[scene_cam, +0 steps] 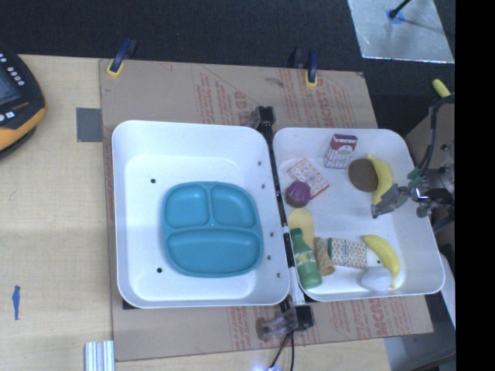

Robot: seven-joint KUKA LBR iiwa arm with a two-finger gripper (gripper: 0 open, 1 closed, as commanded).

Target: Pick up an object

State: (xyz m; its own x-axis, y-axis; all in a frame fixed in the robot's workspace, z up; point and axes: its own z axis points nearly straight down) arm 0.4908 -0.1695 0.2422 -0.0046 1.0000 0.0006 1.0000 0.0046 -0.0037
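The right bin [418,157] holds several small items. A red-and-white carton [340,151] lies at the back, with a brown round thing [361,174] and a banana [380,178] beside it. Toward the middle wall lie a pink-checked packet [306,175], a purple thing [298,194], a yellow thing [301,223] and a green bottle [306,265]. At the front are a printed packet [348,252], a second banana [386,255] and a white thing [374,280]. My gripper [400,205] reaches in at the bin's right side, just right of the first banana. It is open and holds nothing.
The left bin [131,207] carries a blue divided plate [211,228]. A yellow-and-black device [15,99] lies at the bench's far left edge. Clamps [310,69] hold the cardboard sheet at the back.
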